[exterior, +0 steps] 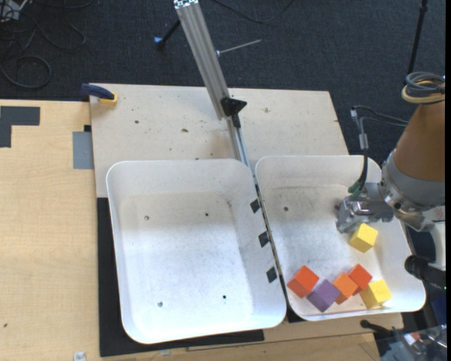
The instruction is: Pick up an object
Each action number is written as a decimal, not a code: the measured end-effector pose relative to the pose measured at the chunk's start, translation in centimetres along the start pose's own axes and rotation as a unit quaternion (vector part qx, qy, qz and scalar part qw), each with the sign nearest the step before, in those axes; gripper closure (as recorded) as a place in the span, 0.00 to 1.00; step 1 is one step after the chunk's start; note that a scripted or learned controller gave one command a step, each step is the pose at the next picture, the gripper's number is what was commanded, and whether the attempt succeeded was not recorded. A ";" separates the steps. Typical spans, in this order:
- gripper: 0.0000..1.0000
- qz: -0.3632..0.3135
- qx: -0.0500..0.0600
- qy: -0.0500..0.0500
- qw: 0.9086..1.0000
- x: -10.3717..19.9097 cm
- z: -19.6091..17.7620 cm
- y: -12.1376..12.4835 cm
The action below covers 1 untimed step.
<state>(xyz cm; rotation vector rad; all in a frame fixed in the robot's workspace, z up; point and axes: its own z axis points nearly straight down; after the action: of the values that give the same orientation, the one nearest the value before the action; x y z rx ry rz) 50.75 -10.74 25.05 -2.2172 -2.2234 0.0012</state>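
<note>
Crowding the near rim of the right bin [316, 173], at its six o'clock, sit five blocks: orange block [304, 280], purple block [323, 295], two small orange ones, and a yellow block [375, 294]. Farther in, toward three o'clock, the tool [358, 218] hovers over another yellow cube [363, 237]; pinch state, cannot tell. Beyond, bare bin floor; the left bin [135, 175] offers open room.

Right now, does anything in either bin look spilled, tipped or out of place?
Nothing stands out. The blocks sit huddled at the near corner of the right bin, and one yellow block lies apart, just below the hand.
</note>
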 end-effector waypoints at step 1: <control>1.00 0.000 0.000 0.000 1.000 3.8 1.4 3.4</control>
<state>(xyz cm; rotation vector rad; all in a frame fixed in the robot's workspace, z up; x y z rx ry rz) 54.17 -6.90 23.61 -2.2164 -2.2233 0.0016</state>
